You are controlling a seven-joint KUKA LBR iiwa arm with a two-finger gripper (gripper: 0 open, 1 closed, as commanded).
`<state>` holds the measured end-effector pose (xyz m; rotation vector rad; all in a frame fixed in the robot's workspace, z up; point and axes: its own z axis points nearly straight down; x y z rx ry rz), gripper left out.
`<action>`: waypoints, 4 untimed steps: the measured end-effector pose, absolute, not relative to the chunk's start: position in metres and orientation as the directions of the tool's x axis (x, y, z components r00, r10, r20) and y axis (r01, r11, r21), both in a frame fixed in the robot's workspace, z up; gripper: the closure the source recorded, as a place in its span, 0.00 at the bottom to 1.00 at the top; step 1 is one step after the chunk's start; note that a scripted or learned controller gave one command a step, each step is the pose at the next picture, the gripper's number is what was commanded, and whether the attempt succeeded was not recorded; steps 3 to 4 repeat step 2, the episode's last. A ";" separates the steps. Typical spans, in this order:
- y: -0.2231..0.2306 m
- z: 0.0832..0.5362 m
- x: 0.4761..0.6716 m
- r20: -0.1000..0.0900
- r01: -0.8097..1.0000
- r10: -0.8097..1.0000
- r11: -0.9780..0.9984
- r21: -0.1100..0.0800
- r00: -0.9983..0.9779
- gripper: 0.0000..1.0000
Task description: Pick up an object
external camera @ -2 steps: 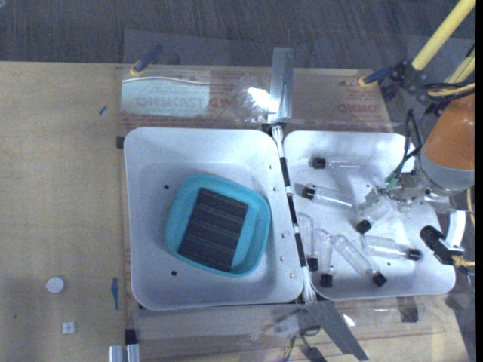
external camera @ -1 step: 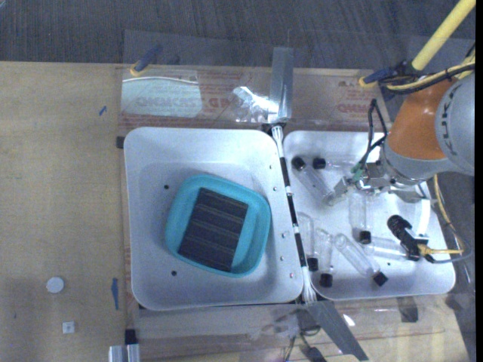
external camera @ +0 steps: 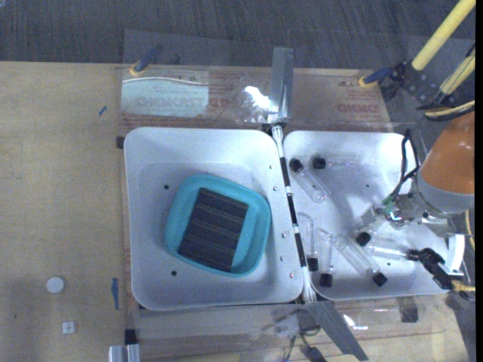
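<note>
The right bin (external camera: 343, 143) holds several clear plastic tubes with black caps, lying scattered. One tube (external camera: 310, 181) lies near the bin's left wall, and another (external camera: 336, 161) sits at the back. More tubes (external camera: 361, 259) lie crossed toward the front. In the left bin (external camera: 151, 172) rests a teal dish (external camera: 256, 225) with a dark ribbed block (external camera: 215, 228) in it. My gripper (external camera: 388, 211) hangs low over the right side of the right bin, just above a tube with a black cap (external camera: 363, 238). The orange band (external camera: 453, 161) of the arm stands above it.
A metal divider (external camera: 281, 81) and taped plastic sheets (external camera: 166, 96) lie behind the bins. Yellow-handled clamps (external camera: 445, 29) sit at the back right. Bare wooden bench (external camera: 53, 202) stretches to the left, with a small round disc (external camera: 54, 284) on it.
</note>
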<state>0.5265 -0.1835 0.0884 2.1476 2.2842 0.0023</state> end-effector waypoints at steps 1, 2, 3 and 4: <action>-0.183 0.099 0.528 -0.003 0.998 0.998 0.061 0.011 -0.061 1.00; -0.129 0.203 0.571 -0.001 0.995 0.995 0.101 0.001 -0.101 1.00; -0.129 0.203 0.571 -0.001 0.995 0.995 0.101 0.001 -0.101 1.00; -0.129 0.203 0.571 -0.001 0.995 0.995 0.101 0.001 -0.101 1.00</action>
